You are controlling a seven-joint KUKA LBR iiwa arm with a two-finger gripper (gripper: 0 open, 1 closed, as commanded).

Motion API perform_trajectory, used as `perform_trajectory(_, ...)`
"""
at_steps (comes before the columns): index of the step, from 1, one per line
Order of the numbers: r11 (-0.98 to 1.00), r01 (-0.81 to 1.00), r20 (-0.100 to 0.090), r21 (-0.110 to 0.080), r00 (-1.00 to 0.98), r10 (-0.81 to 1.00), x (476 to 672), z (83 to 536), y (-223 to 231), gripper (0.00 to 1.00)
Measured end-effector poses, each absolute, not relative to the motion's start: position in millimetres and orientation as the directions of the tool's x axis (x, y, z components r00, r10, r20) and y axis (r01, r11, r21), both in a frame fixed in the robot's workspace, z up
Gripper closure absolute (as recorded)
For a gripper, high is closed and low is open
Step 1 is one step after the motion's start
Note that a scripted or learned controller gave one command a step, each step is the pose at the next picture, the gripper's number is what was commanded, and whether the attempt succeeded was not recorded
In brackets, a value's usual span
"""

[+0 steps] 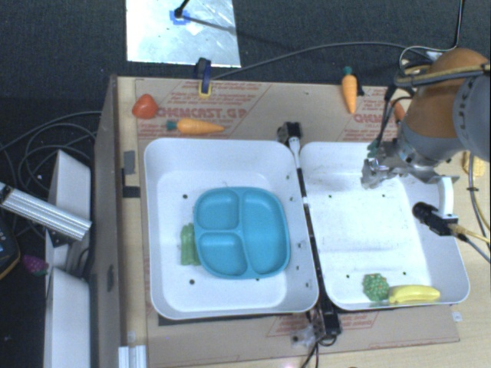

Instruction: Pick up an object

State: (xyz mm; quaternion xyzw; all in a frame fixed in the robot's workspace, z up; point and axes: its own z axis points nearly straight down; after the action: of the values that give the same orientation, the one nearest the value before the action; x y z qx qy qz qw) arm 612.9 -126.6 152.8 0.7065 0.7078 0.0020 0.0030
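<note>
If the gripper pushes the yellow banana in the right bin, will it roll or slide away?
The banana looks like smooth moulded plastic, so it is probably light and may slide easily. Its curved, elongated shape suggests it would pivot rather than roll straight. It lies close to the bin wall and beside the green broccoli, which could make closing fingers around it awkward.

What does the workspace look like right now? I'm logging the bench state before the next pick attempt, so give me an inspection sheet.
Surface: cardboard-covered bench bearing two shallow white bins, left bin and right bin.
Job's things: green broccoli toy and yellow banana toy at the right bin's near edge; blue divided plate with a green vegetable toy beside it in the left bin.
Clutter: two orange carrot toys and a red toy on the bench behind the bins.
Grippers: two-finger gripper over the right bin's far side, nothing seen held.
Cables: black cables on the floor at left.
Surroundings: shiny metal sheet on dark carpet.
</note>
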Motion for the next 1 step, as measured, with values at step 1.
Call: perform_trajectory(1,0.002,1.0,-0.001,0.007,-0.002,1.0,612.8,152.7,-126.6,0.0)
